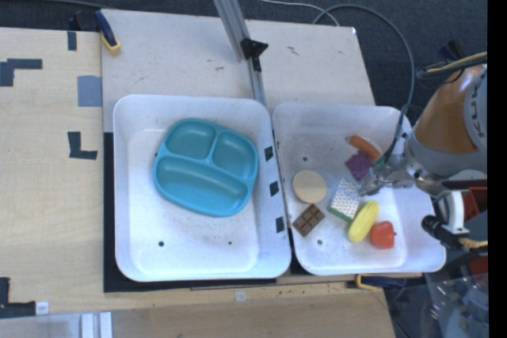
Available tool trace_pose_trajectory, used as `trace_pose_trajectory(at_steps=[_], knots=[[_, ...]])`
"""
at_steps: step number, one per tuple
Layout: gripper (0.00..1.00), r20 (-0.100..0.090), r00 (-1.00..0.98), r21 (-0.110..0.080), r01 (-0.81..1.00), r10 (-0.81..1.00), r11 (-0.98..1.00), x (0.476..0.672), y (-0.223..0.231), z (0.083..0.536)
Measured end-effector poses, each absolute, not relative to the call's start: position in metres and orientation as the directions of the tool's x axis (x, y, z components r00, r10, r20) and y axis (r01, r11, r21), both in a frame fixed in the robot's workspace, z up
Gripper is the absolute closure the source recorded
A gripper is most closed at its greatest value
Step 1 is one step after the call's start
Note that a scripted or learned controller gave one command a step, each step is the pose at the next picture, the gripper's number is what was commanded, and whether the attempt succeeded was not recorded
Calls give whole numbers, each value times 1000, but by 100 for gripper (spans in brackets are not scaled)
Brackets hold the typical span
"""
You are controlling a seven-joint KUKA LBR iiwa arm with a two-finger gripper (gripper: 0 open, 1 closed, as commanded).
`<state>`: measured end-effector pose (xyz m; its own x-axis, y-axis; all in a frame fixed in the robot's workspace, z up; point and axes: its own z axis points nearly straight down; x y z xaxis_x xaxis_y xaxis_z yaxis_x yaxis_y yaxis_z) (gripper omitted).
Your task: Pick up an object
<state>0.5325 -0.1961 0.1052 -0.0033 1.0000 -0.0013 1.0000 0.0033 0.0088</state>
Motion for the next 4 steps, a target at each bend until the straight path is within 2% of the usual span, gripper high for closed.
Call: trace_pose_trajectory(at_steps=[2,3,4], knots=[[100,-3,-2,6,1000,1000,2,530,-203,229],[100,-1,-2,1,1000,1000,2,531,-203,246],[100,2,-6,-2,1000,1000,6,530,-144,237]])
